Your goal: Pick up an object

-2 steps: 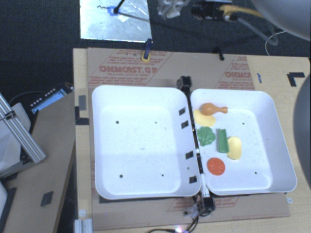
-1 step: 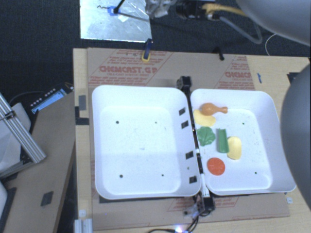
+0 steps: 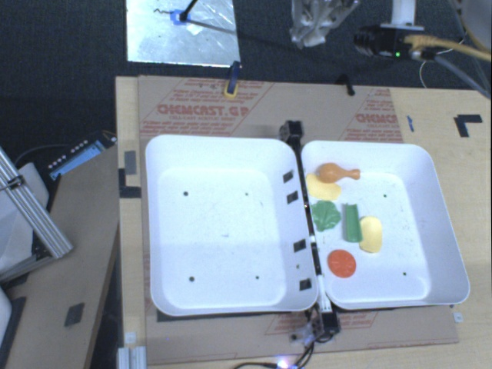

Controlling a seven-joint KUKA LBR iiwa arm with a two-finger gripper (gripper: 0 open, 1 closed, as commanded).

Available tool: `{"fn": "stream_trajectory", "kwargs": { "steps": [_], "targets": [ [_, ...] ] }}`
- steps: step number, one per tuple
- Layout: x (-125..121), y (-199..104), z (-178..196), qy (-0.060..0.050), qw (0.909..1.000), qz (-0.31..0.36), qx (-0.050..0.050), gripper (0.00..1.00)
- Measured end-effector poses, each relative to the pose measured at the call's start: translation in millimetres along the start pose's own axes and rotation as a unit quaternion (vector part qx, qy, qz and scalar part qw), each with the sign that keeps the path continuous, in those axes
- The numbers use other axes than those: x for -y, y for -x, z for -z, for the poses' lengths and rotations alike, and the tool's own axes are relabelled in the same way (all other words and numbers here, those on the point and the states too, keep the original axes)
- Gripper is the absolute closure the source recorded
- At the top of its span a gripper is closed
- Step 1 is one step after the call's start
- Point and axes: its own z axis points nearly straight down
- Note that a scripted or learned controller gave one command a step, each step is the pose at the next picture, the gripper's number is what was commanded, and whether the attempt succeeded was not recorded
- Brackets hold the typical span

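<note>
I count six toy foods in the right bin [image 3: 442, 206] (left bin [image 3: 165, 167] beside it); gripper [image 3: 314, 31] state unreadable.

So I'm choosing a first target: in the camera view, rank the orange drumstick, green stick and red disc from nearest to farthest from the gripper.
1. Orange drumstick, top of the right bin.
2. Green stick, mid-bin.
3. Red disc, toward the bin's near edge.
The gripper hangs above the bench's far side.

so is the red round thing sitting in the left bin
No, the red round piece lies in the right bin, near its front left corner, below the green leafy piece.
</note>
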Motion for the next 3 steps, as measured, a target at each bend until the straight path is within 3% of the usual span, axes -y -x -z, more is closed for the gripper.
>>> {"fn": "stream_trajectory", "kwargs": {
  "steps": [1,3],
  "targets": [
    [-30,48,-1,0.0,1.0,0.001,0.0,1.0],
    [-28,-14,-1,0.0,1.0,0.006,-0.001,1.0]
  ]
}}
